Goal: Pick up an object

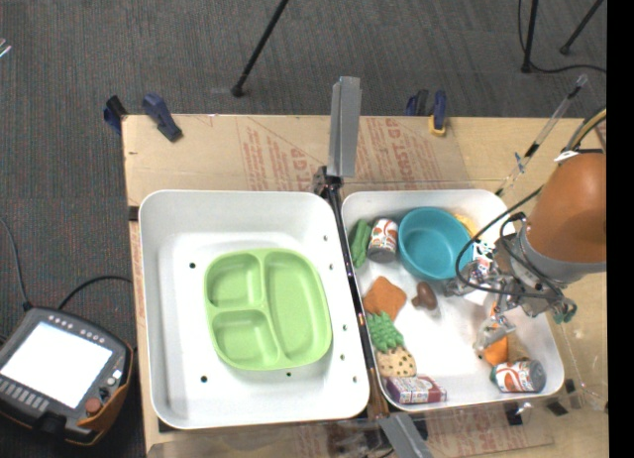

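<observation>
Claw low over the right bin's near corner; grasp state unreadable.

You have two white bins on the worktop (248, 154): the left bin (168, 248) carries a green divided plate (267, 307), while the right bin (451, 198) holds the pickable clutter, so the arm (570, 213) reaches in there. Largest to smallest: a teal bowl (433, 243), an orange wedge (385, 297), a pineapple toy (388, 339), two cans (383, 239) and (518, 376), a small carton (417, 390). The claw (498, 327) hangs just above an orange piece (495, 350), the likely target; you cannot tell whether it is spread, clenched or touching anything.
</observation>
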Controlling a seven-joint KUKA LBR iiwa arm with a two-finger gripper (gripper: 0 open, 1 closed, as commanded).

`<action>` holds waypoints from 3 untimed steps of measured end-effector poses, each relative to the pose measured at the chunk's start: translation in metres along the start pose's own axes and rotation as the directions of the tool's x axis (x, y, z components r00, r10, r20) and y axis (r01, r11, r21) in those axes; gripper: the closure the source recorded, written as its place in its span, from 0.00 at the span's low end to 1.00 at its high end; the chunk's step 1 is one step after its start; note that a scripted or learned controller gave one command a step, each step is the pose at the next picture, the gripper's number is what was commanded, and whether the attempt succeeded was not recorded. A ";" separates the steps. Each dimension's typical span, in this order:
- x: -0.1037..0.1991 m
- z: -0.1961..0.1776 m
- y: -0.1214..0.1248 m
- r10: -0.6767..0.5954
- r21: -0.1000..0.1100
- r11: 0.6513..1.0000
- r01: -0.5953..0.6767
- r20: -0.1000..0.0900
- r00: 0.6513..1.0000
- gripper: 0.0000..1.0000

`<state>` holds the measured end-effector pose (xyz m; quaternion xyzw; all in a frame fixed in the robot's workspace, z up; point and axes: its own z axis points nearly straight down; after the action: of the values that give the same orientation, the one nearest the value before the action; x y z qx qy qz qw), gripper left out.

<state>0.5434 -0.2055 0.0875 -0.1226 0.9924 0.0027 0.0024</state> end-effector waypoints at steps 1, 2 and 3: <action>-0.004 -0.001 -0.002 -0.006 0.003 1.000 0.006 0.000 1.000 0.00; -0.001 0.000 -0.002 0.015 0.002 1.000 -0.015 -0.003 1.000 0.00; -0.006 0.000 -0.003 -0.019 0.003 1.000 0.019 -0.004 1.000 0.00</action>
<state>0.5499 -0.2066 0.0880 -0.1323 0.9912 0.0010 0.0008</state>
